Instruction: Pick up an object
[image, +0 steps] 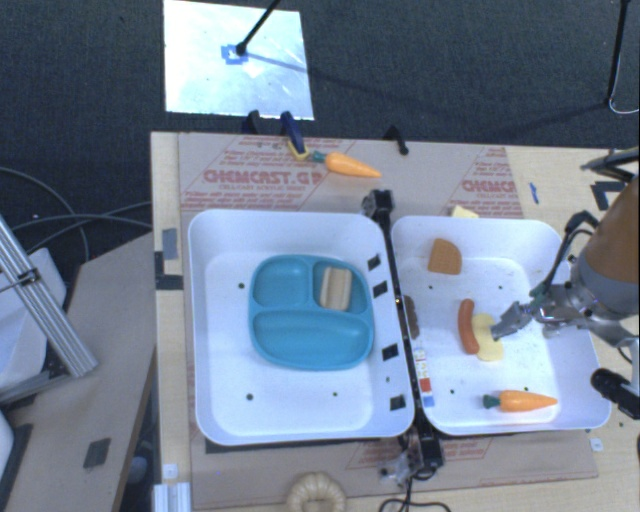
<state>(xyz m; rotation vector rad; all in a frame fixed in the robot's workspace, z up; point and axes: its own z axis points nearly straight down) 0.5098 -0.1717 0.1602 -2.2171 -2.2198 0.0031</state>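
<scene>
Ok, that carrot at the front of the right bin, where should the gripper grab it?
Grip the carrot at mid-body, coming straight down, fingers closing across its width. It lies flat and lengthwise along the bin's front wall, green top to the left, with bare floor around it. The gripper sits just behind it.

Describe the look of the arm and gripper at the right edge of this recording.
The arm enters from the right with an orange-brown band above the wrist and grey parts below it. A thin dark cable loops alongside it. The gripper is grey metal, slim and pointed, with dark joints behind it. The picture is too blurred to make out any markings.
</scene>
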